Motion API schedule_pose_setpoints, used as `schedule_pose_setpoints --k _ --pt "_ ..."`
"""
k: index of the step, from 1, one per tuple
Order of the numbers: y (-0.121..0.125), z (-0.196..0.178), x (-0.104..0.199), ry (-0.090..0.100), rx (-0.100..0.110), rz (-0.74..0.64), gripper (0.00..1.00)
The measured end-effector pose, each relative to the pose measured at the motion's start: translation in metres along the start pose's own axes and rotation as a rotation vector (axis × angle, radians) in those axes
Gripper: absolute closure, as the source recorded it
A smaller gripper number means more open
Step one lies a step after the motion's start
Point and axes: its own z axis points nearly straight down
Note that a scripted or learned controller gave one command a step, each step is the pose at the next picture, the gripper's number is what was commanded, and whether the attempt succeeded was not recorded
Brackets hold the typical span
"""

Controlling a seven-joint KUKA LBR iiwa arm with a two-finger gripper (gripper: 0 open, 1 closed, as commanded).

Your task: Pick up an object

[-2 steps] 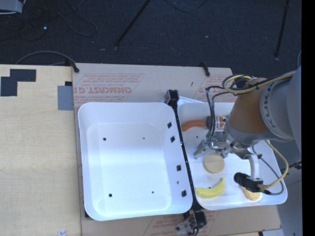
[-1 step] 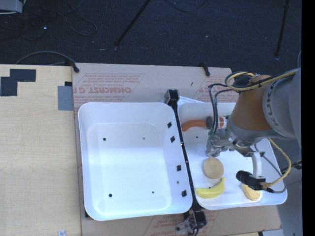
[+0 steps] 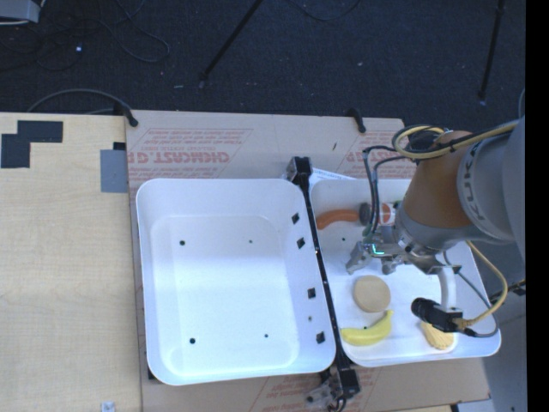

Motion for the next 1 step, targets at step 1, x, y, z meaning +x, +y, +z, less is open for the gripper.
schedule_pose_setpoints --k 1 --pt "-0.0589 0.0105 0.017 0.001 0.002 -0.012 0.0"
